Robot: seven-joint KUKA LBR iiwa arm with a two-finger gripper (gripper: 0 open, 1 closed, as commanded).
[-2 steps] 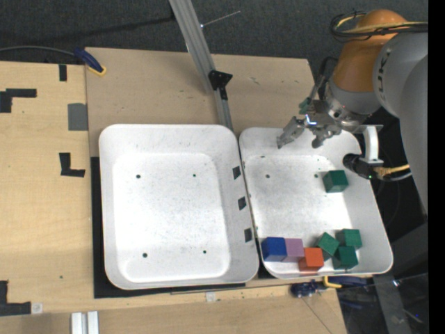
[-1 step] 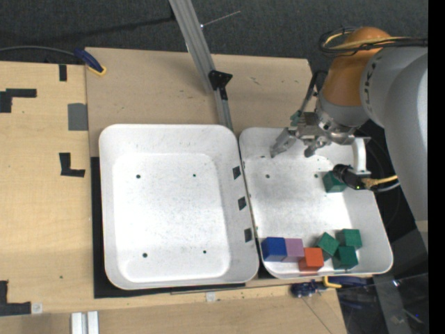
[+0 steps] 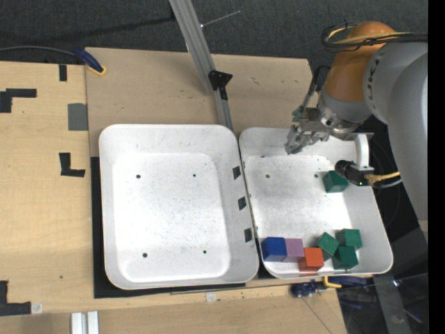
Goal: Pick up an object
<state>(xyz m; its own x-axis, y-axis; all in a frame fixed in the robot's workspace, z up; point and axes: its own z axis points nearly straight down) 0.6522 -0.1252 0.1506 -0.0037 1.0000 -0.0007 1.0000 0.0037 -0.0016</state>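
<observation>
While the tool point(image 3: 297, 143), its grip unreadable from here, hangs over the right bin point(image 3: 278, 141), four green blocks point(image 3: 335, 181), one blue point(image 3: 274, 248), one purple point(image 3: 295, 248) and one orange point(image 3: 313, 258) lie inside.

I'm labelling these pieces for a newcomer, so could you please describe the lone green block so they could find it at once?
Start at the right bin of the two white ones. Along its near edge sits a cluster of blocks; ignore those and look toward the far right side, below the hand. The green block lies there alone, touching no other block.
</observation>
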